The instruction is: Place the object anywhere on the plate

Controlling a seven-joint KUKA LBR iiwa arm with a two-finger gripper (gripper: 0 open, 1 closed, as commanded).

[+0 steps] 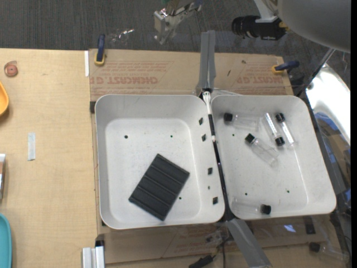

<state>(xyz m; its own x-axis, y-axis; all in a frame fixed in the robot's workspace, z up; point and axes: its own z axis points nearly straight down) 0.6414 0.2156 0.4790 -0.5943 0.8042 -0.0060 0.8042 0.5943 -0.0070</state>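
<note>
A black ribbed rectangular plate (160, 186) lies flat and askew in the left white bin (111, 110), toward its front. In the right bin (312, 121) lie several clear vials with black caps: one at the back left (237, 118), one near the middle (261, 148) and two side by side at the back right (279, 129). A loose black cap (265, 209) sits near that bin's front wall. My gripper (165, 20) hangs high beyond the back edge of the left bin, far from the plate and the vials. The grey arm (318, 7) reaches in from the top right.
Both bins rest on a cardboard sheet (145, 74) held by clamps at the back left (100, 50) and back right (281, 67). A grey bar (207, 60) runs back from the seam between the bins. The wooden bench (44, 149) on the left bears small items along its left edge.
</note>
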